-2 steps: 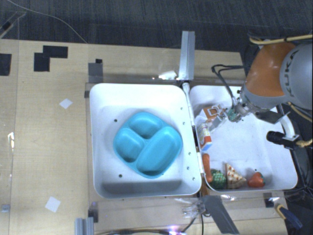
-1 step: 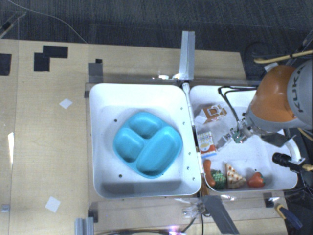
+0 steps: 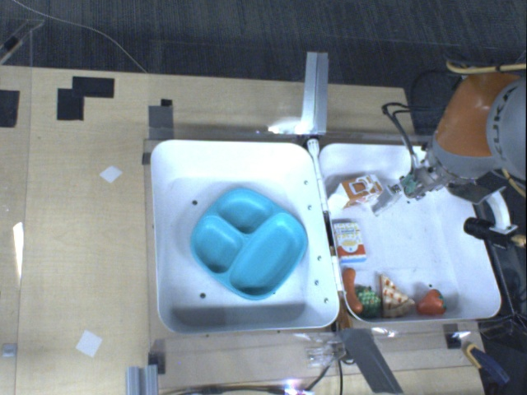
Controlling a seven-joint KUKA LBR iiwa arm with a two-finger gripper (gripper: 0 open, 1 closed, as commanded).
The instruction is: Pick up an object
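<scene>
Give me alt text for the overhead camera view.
A grey and orange robot arm reaches over the right white bin, which holds small food items. The left bin holds a blue divided plate.

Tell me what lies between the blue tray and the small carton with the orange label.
In the camera view, the two bins' adjoining walls lie between the blue tray and the carton; besides those, there is bare white bin floor.

right bin [image 3: 461, 257]: centre and right side bare | snack packet [image 3: 362, 189] near back-left corner, small carton [image 3: 348, 239] at left wall, toy food [image 3: 394, 299] along front edge | left bin [image 3: 173, 220]: blue tray [image 3: 249, 242] crowds its middle
</scene>
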